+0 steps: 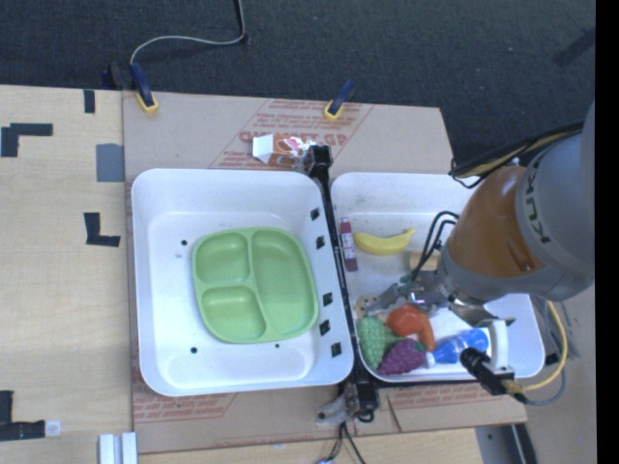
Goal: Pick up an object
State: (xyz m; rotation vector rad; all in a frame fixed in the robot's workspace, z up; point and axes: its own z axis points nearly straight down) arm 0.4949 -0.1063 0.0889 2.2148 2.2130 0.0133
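From above, the right bin (527,351) holds a cluster of toy food — a banana (384,242) near its upper left, an orange-red piece (411,322), a green piece (371,335), purple grapes (401,357) and a blue-and-white bottle (462,345) along the near side. The gripper (404,294) hangs just above the orange-red piece; whether it is apart or together, I cannot tell. The arm's bulk covers the bin's right part. The left bin (155,259) carries a green divided plate (255,284).
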